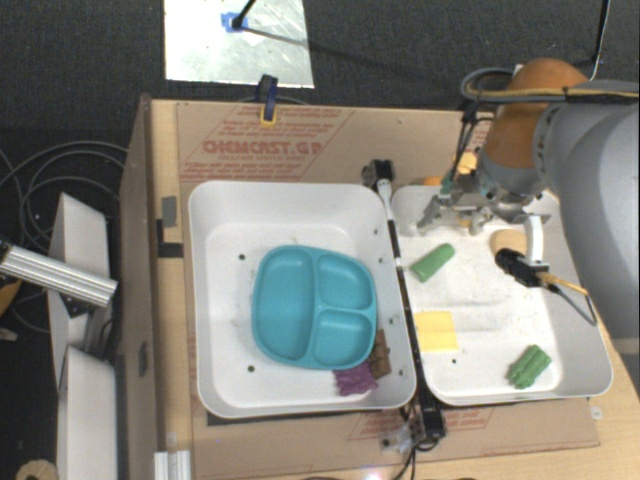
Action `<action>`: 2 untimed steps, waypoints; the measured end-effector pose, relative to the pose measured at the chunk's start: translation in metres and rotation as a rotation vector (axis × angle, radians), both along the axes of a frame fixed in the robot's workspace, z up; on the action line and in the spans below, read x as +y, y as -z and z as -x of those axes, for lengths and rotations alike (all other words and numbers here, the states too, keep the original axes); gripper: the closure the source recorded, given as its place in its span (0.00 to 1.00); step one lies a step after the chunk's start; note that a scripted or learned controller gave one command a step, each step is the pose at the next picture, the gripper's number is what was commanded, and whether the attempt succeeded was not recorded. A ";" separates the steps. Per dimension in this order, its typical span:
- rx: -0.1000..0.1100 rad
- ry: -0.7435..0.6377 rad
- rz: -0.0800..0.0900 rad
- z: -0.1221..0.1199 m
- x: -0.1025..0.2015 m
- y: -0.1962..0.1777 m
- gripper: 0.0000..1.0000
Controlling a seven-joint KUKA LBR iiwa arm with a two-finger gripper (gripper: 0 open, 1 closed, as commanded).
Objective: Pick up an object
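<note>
Gripper (452, 211) hangs over the back of the right bin (590, 373), its fingers parted a little — nothing between them. Just below it lies a green block (432, 262), long axis slanting from lower left up to the right. Beyond that sit a yellow square (436, 331) and, toward the front right corner, a ridged green piece (528, 366) — also slanted.

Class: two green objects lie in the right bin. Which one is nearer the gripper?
The green piece at the bin's upper left, just below the gripper; the other green piece lies near the bottom right corner.
</note>
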State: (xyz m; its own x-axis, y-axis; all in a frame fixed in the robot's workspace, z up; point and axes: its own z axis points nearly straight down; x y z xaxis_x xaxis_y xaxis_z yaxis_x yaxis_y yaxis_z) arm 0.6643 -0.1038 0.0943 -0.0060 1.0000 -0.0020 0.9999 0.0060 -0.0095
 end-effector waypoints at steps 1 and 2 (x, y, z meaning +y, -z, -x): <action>-0.002 0.010 -0.003 0.089 -0.020 0.011 0.00; -0.013 0.005 -0.002 0.083 -0.019 -0.001 1.00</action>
State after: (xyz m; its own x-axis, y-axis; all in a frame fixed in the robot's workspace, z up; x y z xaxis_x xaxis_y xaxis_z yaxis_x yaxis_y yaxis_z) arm 0.5811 -0.1223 0.0951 -0.0013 1.0000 0.0001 1.0000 0.0013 0.0032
